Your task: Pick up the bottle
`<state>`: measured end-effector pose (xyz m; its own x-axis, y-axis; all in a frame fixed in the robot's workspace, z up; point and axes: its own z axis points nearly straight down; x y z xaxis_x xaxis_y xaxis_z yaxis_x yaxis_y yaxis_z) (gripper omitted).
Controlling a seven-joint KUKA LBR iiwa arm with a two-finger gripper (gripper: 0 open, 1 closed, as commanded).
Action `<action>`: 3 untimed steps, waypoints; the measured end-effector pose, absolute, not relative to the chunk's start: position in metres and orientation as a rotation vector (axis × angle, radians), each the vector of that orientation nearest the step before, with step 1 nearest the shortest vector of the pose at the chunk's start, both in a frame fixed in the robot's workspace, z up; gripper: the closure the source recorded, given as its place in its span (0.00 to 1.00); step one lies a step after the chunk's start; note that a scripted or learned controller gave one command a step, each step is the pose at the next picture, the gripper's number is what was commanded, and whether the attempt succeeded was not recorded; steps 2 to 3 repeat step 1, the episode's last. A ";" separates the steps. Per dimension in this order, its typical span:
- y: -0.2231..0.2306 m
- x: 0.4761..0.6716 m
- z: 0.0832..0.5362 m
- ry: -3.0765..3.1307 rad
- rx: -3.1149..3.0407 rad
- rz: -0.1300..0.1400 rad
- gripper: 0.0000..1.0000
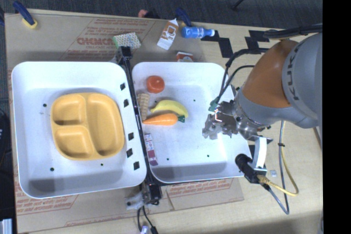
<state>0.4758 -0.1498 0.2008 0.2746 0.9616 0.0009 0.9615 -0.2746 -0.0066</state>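
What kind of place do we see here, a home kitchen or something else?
Probably a robot test bench, not a kitchen: a grey and orange arm reaches over two white bins, toy food such as a banana lies in one, and cardboard covers the bench.

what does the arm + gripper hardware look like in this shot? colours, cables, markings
The arm has a grey rounded shell with a wide orange band above the wrist and dark lettering near the right edge. The gripper is a grey metal assembly with a small red-lit spot. Black cables loop from the wrist; a yellow cable trails below a black-and-white fitting.
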 end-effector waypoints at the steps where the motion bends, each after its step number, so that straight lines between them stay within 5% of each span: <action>1: -0.117 0.476 0.199 -2.591 -1.768 0.002 1.00; 3: -0.117 0.476 0.199 -2.591 -1.768 0.002 1.00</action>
